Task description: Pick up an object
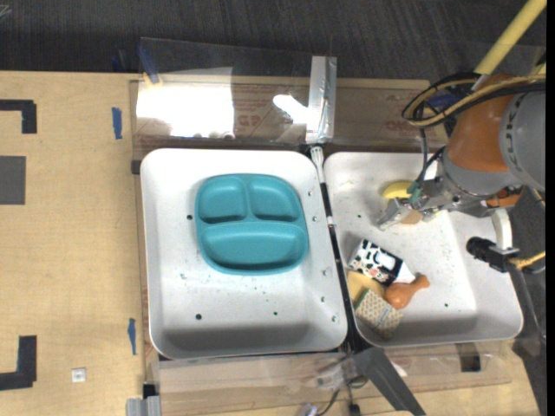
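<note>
Several toys lie in the right bin (494,315). At its twelve o'clock, the tool (401,215) sits low beside a yellow toy (397,190); I cannot tell its grip. It might bump the toy away.

The bench (69,232) is light brown board with black marks at its 9 o'clock edge and bits of blue tape. Two white bins rest on it, touching side by side: the left bin (165,319) toward the centre, the right bin (486,315) at 4 o'clock. A clear plastic sheet (225,102) lies at 12 o'clock, just behind the left bin.
</note>
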Robot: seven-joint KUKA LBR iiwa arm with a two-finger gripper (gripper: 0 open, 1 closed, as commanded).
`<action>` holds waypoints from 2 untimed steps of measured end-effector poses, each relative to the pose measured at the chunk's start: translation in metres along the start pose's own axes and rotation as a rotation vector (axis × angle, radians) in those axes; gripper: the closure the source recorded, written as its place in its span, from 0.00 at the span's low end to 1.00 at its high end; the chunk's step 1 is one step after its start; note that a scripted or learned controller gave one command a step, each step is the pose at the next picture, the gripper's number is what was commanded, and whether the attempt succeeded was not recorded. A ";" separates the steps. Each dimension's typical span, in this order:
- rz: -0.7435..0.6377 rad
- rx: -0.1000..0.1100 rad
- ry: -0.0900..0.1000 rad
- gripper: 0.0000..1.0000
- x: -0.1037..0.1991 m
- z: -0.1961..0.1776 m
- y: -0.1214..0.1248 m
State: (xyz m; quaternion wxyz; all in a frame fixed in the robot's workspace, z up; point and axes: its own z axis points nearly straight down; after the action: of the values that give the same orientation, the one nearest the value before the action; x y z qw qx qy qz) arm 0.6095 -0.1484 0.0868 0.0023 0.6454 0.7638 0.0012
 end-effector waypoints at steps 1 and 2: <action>-0.149 0.052 0.013 0.00 -0.005 0.000 0.043; 0.025 0.004 0.001 0.00 -0.025 0.001 0.002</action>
State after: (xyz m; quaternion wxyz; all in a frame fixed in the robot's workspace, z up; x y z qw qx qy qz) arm 0.6156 -0.1730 0.0863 0.0006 0.6550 0.7557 0.0001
